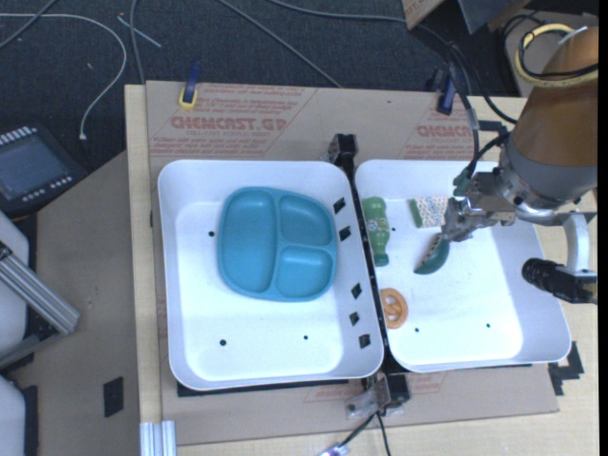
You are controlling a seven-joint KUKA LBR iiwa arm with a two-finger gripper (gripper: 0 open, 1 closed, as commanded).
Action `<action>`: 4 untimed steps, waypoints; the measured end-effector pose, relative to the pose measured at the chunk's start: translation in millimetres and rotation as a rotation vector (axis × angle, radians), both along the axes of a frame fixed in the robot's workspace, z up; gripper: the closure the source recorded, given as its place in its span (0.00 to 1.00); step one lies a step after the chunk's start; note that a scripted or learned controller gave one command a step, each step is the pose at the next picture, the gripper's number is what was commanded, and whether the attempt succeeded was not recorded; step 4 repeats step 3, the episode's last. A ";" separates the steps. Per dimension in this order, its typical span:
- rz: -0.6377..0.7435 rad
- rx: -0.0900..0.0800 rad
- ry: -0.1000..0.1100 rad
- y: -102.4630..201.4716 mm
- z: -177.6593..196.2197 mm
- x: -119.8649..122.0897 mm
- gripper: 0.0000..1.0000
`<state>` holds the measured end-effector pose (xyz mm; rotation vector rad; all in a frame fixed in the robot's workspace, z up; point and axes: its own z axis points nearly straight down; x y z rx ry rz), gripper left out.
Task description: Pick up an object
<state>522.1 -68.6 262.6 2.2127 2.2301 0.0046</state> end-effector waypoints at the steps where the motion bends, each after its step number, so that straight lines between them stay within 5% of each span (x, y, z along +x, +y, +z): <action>1: -0.002 0.000 0.004 48.4 -17.8 17.2 1.00; 3: -0.002 0.000 0.002 144.2 -32.6 61.2 1.00; 4: -0.002 0.000 0.002 144.2 -32.6 61.2 1.00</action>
